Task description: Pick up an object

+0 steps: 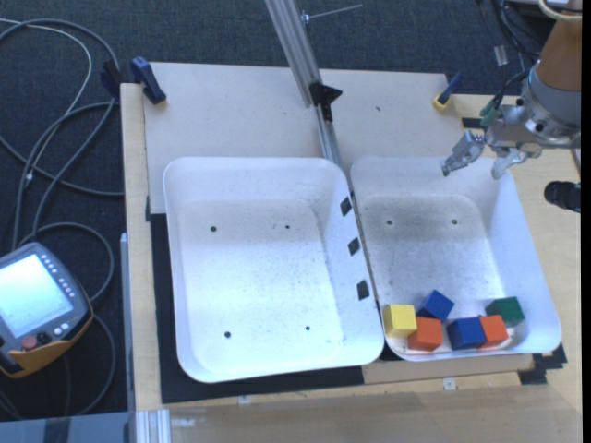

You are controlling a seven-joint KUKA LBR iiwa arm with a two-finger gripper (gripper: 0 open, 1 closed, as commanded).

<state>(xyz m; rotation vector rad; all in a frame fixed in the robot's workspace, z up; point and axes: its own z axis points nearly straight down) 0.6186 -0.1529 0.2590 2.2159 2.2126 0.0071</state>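
Observation:
Several coloured cubes lie bunched along the near edge of the right bin: a yellow cube, a blue cube, an orange cube, a second blue cube, a second orange cube and a green cube. My gripper hangs over the far right corner of that bin, well away from the cubes. Its two fingers are spread apart with nothing between them.
The left bin sits beside the right one. A slanted metal rail runs down to the gap between the bins. Blue clamp and yellow clamp hold the board's far corners. A pendant lies left of the bench.

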